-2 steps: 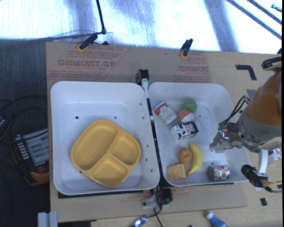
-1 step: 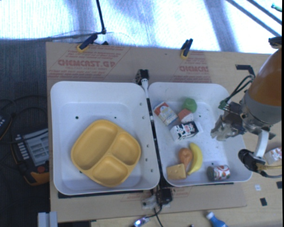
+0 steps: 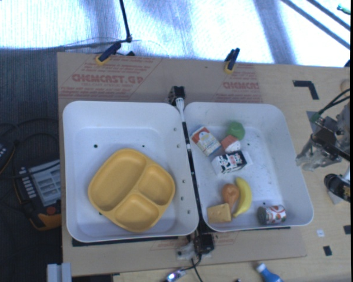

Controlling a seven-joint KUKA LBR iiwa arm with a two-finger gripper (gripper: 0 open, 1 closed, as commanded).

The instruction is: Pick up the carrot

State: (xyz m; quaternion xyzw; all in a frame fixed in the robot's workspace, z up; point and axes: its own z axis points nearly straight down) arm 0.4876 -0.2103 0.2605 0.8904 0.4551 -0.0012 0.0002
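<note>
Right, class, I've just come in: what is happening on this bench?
A robot arm is meant to pick up the carrot. The claw sits off to the right of the right bin, holding nothing. The carrot lies in that bin beside a banana, near a can and cartons. The left bin holds a yellow tray.

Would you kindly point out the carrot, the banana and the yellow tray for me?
carrot (image 3: 229, 194): camera view, middle of its orange body.
banana (image 3: 244, 196): camera view, middle of its curve.
yellow tray (image 3: 155, 181): camera view, bare floor of its right compartment.
</note>
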